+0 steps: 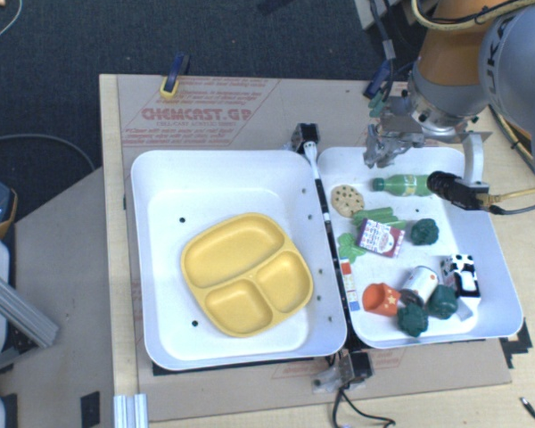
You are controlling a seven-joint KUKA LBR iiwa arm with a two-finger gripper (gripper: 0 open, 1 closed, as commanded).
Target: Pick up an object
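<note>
The tool (381, 154) hangs over the far edge of the right bin (497, 319), at about twelve o'clock within that bin. Nothing sits between its fingers, and whether they are spread or closed cannot be told from this angle.

Just toward three o'clock from the tool lies a green bottle (404, 185) on its side. A round cookie (345, 200) lies at about seven o'clock from the tool. Nearer the bin's middle is a small red-and-white carton (380, 237), with a dark green lump (424, 231) at its three o'clock. Toward six o'clock in the bin are an orange-red cup (381, 299), a small can (419, 283) and a black-and-white toy (464, 275).

The left bin (156, 181) holds a yellow divided plate (246, 273). Both bins rest on the worktop (125, 114).
</note>
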